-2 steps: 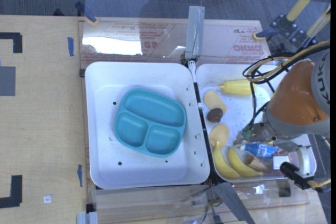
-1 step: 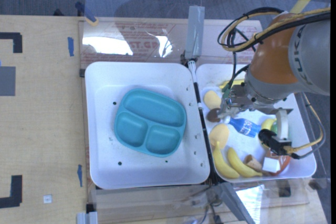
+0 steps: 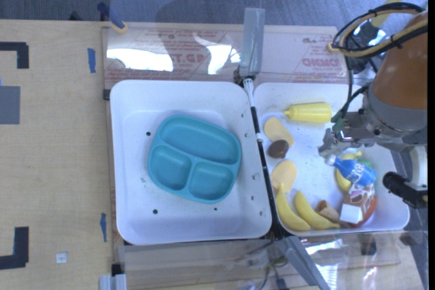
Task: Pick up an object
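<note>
While the grey arm [image 3: 401, 88] reaches in over the right bin [image 3: 393, 217], its hand [image 3: 333, 146] hangs low inside; I cannot tell how it is set. Just beyond it lies a yellow mustard bottle [image 3: 309, 112], beside it a blue-and-yellow packet [image 3: 355, 173], and nearer me a banana bunch [image 3: 299, 210]. Far across, a teal divided plate [image 3: 195, 158] sits in the left bin [image 3: 129, 166].
</note>
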`<state>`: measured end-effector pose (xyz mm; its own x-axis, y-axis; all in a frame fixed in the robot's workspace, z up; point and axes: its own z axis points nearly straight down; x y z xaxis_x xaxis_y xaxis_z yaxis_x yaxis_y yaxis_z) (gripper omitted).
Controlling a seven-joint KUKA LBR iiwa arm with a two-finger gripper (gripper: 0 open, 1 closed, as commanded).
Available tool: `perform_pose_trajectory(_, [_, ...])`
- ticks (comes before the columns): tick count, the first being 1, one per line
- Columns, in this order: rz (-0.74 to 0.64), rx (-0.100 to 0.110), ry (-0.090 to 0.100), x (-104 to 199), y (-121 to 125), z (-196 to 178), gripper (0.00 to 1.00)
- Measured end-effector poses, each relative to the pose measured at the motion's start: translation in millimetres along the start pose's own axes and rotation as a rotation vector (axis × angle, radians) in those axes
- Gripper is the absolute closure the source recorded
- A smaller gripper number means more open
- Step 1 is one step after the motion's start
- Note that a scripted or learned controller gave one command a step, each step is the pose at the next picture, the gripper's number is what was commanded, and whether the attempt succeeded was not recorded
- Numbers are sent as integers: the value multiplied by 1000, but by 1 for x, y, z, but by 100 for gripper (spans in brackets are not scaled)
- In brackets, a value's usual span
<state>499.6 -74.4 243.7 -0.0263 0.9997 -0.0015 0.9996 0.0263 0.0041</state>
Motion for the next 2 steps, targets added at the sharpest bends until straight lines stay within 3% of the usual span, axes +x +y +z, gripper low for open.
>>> perform_pose_trajectory(1, [-399,2,-1,-66,16,19,100])
perform_pose_trajectory(2, [-405,6,5,20,-5,44,100])
